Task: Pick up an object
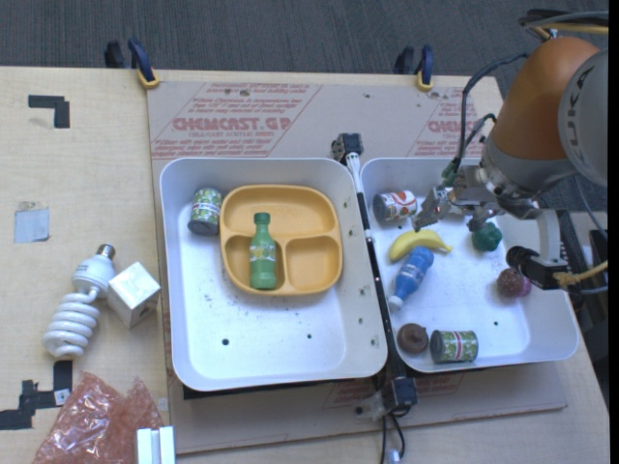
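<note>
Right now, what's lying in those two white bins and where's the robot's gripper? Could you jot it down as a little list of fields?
left bin: yellow divided plate with a green bottle lying in its left compartment; a green can beside the plate's left edge
right bin: red-and-white can, banana, blue bottle, green ball, dark red ball, brown round thing, green can on its side
gripper: over the right bin's upper part, just above the banana
outside the bins: light bulb, white cube
</note>
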`<action>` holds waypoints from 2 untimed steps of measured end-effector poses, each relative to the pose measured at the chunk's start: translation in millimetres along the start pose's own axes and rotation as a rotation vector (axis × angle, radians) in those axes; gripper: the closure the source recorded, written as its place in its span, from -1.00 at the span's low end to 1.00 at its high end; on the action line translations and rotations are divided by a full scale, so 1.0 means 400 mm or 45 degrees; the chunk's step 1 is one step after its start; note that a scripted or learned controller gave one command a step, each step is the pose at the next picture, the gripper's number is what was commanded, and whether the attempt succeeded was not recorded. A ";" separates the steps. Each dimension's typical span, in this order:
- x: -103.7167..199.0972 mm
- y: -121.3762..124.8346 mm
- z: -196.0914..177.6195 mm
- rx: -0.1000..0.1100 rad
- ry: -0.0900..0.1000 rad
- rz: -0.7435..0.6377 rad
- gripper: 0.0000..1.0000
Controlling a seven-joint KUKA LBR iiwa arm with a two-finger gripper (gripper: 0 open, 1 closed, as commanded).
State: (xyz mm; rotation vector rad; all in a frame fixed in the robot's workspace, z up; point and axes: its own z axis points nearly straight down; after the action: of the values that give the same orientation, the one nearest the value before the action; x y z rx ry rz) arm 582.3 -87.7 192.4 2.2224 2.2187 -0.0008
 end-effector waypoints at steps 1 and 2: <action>-0.040 0.133 0.076 0.000 -0.001 -0.005 -1.00; -0.191 0.193 0.012 -0.002 -0.001 -0.003 -1.00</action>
State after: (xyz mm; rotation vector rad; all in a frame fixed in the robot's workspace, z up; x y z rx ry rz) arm 659.2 -164.2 187.9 2.2183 2.2207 0.0002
